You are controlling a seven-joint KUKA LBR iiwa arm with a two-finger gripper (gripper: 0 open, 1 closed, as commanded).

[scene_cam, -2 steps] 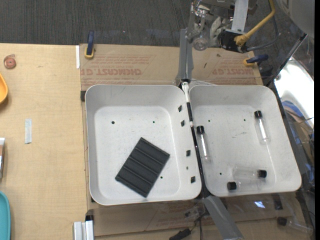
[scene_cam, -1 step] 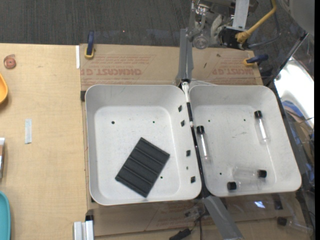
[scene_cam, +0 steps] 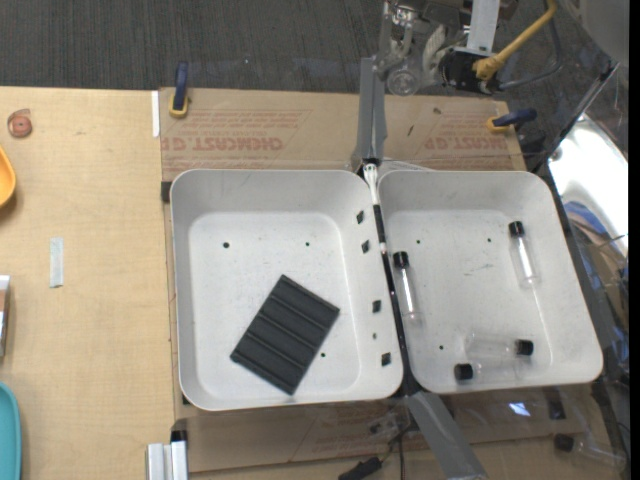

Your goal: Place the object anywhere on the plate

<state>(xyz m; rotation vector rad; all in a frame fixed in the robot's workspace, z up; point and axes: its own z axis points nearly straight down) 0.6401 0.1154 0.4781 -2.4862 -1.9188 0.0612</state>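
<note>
A black ribbed rectangular plate (scene_cam: 286,333) lies tilted on the floor of the left bin (scene_cam: 200,268), toward its front. Three clear tubes with black caps lie in the right bin (scene_cam: 560,258): one (scene_cam: 405,288) along its left wall, one (scene_cam: 521,254) at the right, and one (scene_cam: 494,349) near the front. A small black cap (scene_cam: 463,372) sits by the front rim. My gripper (scene_cam: 403,53) hangs high beyond the back edge of the bins, above the cardboard, far from the tubes and the plate.
Brown cardboard (scene_cam: 260,133) lies behind the bins, held by clamps (scene_cam: 179,98). A wooden table surface (scene_cam: 80,268) lies to the left, with small items at its edge. Cables and arm hardware (scene_cam: 480,28) crowd the top right.
</note>
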